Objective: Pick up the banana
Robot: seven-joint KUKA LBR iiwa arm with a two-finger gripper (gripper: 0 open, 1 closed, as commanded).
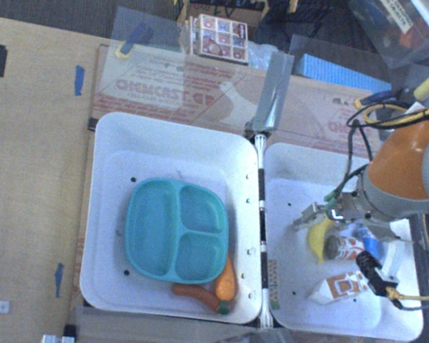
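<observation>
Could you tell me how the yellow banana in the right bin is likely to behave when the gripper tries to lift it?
The yellow banana looks smooth and curved, so it may slip or pivot between fingers. It lies against a grey can, which could be nudged and may roll. It probably stays stiff when lifted.

Soft, even overhead light; slight blur

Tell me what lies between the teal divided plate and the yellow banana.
In the camera view, the raised white rims where the two bins meet lie between the teal divided plate and the yellow banana, plus bare white bin floor on each side.
</observation>
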